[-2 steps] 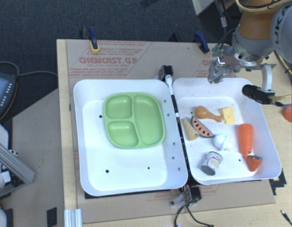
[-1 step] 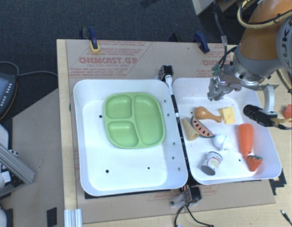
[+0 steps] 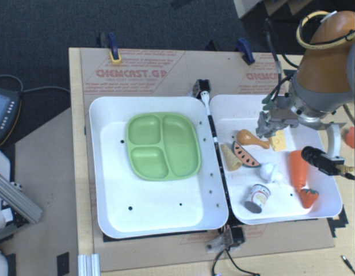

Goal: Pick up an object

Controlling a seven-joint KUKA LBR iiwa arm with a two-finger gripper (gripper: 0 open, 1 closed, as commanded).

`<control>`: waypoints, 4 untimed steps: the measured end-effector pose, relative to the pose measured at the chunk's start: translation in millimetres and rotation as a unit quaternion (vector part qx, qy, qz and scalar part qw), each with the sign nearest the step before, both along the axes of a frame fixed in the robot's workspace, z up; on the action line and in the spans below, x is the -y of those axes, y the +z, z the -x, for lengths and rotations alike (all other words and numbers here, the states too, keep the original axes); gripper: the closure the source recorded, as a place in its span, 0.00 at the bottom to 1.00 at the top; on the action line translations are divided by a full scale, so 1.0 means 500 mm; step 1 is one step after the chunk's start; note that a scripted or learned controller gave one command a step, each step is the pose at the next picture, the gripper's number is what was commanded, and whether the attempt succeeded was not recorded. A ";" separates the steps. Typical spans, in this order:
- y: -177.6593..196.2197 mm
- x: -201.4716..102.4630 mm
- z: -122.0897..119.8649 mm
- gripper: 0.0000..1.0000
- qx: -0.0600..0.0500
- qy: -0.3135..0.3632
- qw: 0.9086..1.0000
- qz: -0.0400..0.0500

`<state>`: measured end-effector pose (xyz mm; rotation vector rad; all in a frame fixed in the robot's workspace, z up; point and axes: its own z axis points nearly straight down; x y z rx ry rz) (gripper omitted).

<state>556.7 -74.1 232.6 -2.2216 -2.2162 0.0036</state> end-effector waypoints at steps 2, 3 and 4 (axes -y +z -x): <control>-0.024 0.014 0.060 1.00 0.001 0.000 1.000 0.000; -0.007 -0.025 0.069 1.00 0.001 0.003 1.000 0.000; -0.036 -0.007 0.061 1.00 0.000 0.001 1.000 0.000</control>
